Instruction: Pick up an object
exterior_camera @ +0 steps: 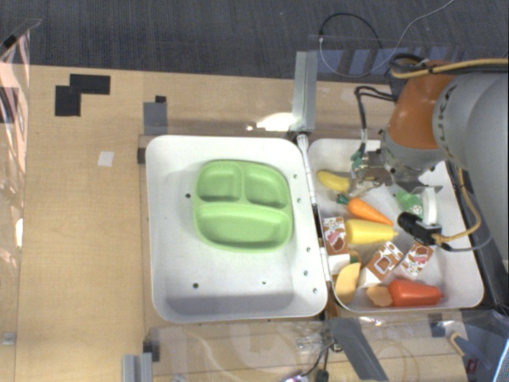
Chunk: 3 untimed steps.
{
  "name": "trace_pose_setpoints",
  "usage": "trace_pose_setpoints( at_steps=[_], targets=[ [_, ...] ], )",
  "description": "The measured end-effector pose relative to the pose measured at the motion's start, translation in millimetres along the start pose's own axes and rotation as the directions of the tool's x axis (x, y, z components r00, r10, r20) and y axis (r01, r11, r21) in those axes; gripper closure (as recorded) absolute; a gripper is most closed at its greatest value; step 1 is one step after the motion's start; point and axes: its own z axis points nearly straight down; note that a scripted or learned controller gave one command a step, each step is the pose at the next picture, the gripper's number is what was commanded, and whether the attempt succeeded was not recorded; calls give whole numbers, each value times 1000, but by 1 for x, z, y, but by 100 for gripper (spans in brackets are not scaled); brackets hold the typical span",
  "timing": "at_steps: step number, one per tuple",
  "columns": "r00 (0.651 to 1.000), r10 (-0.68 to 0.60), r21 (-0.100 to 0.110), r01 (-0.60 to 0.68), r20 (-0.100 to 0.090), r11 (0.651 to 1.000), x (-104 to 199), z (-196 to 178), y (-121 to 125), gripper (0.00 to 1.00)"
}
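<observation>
Gripper low in the right bin, banana just beside it at 9 o'clock.

We can't tell the jaw state; nothing we see counts as held. From the gripper, the yellow banana lies just at 9 o'clock, long axis roughly 10-to-4. The carrot sits near at 6 o'clock, pointing 10-to-4 too. Further out at 6: the yellow pepper, then small cartons. We judge the banana the closest pick. The green tray sits well apart in the left bin.
</observation>
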Motion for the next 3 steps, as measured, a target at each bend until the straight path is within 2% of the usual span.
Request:
trace_pose_setpoints(
  at_steps=[1, 2, 3],
  targets=[
    [1000, 0, 0, 0, 0, 1000, 0, 0, 0, 0],
    [1000, -1, -1, 1, -1, 1000, 0, -9, 2, 100],
    [1000, 0, -1, 0, -1, 1000, 1, -9, 2, 0]
  ],
)
